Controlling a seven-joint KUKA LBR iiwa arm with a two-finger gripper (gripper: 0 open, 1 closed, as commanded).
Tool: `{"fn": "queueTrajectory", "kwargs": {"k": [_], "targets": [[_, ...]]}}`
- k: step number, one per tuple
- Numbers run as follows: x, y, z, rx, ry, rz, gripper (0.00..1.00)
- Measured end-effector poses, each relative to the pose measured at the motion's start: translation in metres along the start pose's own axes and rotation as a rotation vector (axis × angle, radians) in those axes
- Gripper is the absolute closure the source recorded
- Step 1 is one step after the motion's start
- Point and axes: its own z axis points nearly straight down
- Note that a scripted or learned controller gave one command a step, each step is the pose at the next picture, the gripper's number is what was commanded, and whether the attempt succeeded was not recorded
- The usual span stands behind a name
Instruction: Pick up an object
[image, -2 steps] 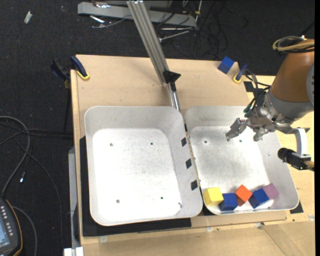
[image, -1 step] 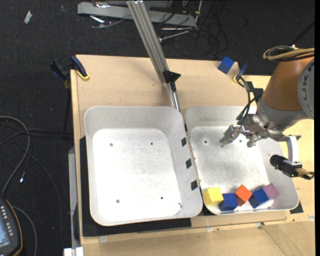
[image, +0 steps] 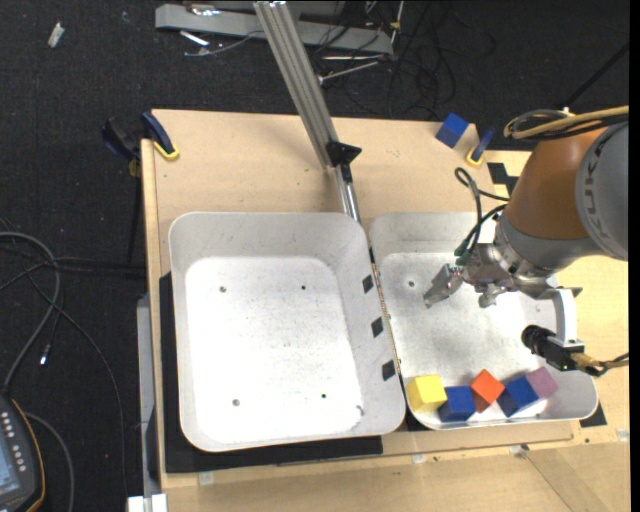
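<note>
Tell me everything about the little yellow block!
The small yellow cube looks like smooth painted wood or plastic, with flat faces and crisp edges. It sits flat on the floor of the right white bin, at the near edge by the bin's left corner. It starts a row of blocks, and a blue cube sits right against it. Nothing holds it.

Five small blocks in the right bin's near edge

Yellow block (image: 427, 390), blue block (image: 458, 402), orange block (image: 487, 388), second blue block (image: 518, 396) and pale purple block (image: 542, 382) huddle in a touching row.
</note>
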Motion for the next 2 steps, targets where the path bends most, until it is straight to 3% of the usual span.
{"fn": "queueTrajectory", "kwargs": {"k": [1,2], "targets": [[0.01,0.045,0.034,-0.005,-0.002,-0.002,0.0],[0.01,0.028,-0.114,-0.014,-0.003,0.0,0.0]]}}
